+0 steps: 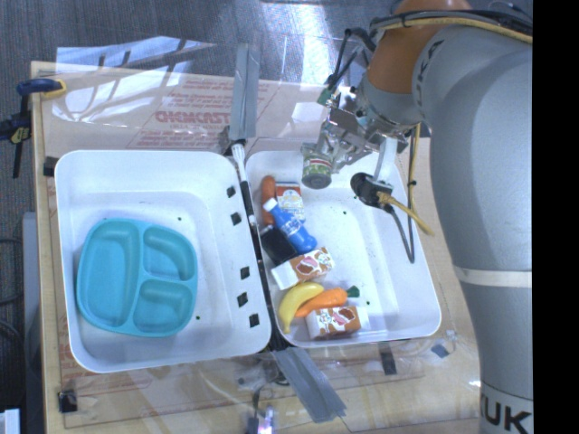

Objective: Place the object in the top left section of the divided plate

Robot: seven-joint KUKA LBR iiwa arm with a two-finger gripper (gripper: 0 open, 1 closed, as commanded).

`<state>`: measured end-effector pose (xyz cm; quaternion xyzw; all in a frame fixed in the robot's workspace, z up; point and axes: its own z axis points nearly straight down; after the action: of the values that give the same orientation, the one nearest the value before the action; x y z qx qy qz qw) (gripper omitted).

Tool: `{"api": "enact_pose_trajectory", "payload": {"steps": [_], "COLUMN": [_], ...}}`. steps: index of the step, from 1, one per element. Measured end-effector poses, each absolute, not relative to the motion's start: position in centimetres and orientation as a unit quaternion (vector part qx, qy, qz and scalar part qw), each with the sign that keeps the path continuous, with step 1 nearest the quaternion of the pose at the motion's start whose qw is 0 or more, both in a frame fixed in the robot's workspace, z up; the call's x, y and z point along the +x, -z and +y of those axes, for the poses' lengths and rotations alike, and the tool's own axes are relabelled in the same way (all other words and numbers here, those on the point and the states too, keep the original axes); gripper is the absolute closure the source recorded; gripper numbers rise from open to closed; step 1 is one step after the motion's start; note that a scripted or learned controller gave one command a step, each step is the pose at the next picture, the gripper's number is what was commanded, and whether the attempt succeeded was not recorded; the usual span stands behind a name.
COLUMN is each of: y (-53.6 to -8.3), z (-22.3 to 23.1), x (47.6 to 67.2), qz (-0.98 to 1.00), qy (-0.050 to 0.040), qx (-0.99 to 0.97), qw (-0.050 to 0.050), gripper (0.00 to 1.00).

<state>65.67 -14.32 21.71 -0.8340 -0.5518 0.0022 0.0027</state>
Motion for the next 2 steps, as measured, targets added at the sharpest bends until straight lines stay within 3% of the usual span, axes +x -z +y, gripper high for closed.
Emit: {"api": "enact_pose_trajectory", "payload": {"steps": [1, 2], "y": [-19.0, -21.0], "z": [-8.5, -0.7], "x": [61.1, 58.9], "qz": [-0.490, -0.494], "qy": [-0.0035, -0.0035], "qx": [-0.872, -0.869], "qw": [0.002, 0.002], "gripper": [1.00, 1.00]}}
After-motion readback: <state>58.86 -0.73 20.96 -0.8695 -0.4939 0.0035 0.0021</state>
